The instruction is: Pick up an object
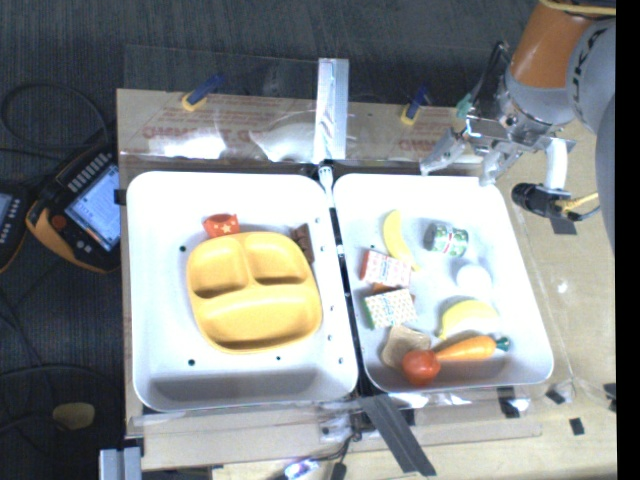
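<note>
Gripper (pixel 478 156) first: it hangs above the far rim of the right bin (pixel 520 268), its two fingers spread apart and nothing between them, so no object is picked up and, by my reading, the whole grasp is left to do.

Going left to right, the left bin (pixel 150 298) holds a yellow divided tray (pixel 255 290) with a small red item (pixel 221 224) at its far left corner and a dark brown piece (pixel 303 241) at its far right corner. In the right bin lie a yellow banana-like piece (pixel 395 234), two small patterned boxes (pixel 386 268), a bread slice (pixel 402 343), a red tomato (pixel 421 367), a green can (pixel 446 237), a white round item (pixel 473 277), a yellow lemon shape (pixel 467 315) and a carrot (pixel 466 348). All candidates rest on the bin floors, well apart from the fingers, which must come down to any of them
</note>
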Tool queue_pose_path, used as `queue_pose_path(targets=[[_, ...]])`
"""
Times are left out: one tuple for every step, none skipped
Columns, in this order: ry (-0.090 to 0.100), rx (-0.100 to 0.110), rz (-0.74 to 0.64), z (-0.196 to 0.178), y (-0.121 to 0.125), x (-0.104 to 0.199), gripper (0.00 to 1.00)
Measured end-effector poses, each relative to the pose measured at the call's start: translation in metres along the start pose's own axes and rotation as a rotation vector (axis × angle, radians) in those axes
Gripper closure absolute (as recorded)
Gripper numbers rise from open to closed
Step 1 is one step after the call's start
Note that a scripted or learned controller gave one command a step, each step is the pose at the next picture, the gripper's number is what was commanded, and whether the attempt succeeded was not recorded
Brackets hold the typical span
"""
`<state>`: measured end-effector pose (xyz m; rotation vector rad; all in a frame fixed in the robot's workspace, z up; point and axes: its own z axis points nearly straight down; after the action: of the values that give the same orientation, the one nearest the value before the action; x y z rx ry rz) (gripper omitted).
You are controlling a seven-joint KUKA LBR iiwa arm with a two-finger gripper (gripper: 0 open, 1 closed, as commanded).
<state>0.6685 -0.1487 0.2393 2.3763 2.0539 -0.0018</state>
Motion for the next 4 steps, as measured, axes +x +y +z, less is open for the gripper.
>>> queue_pose_path(targets=[[0.0,0.004,-0.047,0.125,-0.006,0.032,0.0],[-0.002,-0.011,-0.448,0.15,-0.048,0.035,0.0],[0.002,-0.002,-0.27,0.134,-0.056,0.014,0.0],[0.003,-0.001,-0.269,0.125,-0.056,0.014,1.0]])
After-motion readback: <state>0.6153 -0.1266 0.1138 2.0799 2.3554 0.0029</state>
